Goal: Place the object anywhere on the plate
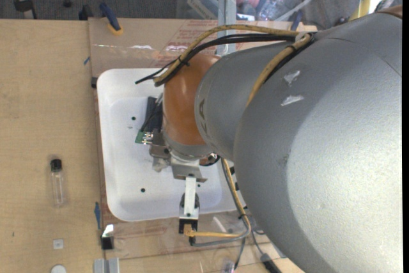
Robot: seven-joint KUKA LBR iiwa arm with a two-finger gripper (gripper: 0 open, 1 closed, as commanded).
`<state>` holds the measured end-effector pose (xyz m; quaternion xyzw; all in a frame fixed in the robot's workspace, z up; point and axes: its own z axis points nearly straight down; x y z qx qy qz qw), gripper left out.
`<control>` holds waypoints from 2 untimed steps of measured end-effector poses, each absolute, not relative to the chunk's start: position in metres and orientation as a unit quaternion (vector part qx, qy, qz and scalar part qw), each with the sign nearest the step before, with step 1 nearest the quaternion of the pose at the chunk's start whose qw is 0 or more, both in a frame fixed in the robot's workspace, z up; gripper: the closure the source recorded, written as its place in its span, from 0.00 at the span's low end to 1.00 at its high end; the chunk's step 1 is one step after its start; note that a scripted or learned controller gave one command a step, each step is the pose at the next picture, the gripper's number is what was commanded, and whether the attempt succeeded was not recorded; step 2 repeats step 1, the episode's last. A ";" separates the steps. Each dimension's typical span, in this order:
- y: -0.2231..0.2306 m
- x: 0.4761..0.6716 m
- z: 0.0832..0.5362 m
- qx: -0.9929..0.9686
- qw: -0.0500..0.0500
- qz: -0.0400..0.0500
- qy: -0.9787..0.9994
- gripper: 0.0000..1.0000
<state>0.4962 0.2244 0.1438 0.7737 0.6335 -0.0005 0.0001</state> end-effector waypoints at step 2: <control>0.225 0.481 0.090 0.818 -0.001 0.003 0.575 1.00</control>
